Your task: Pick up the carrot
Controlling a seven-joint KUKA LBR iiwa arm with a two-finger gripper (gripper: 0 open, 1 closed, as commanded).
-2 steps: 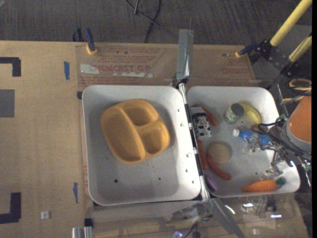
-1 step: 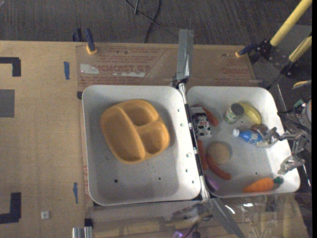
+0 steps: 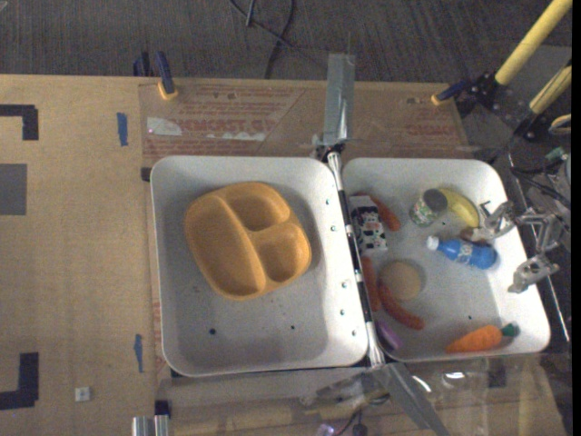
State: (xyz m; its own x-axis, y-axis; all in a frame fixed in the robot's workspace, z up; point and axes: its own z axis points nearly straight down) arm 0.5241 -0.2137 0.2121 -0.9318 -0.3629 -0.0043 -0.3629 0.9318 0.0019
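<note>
Lying at the right bin's (image 3: 536,330) near corner, the carrot (image 3: 476,339) was judged light, stiff, smooth; mid-body hold advised. Pincer (image 3: 526,243) state could not be told.

Place: robotics lab
Evidence: plywood bench (image 3: 82,243) with tape marks (image 3: 122,128), clamps (image 3: 165,73), cables (image 3: 259,7) trailing on carpet (image 3: 109,16), two white bins (image 3: 172,334)

Orange carrot (image 3: 478,338) flat, right bin's (image 3: 536,330) near corner
</note>
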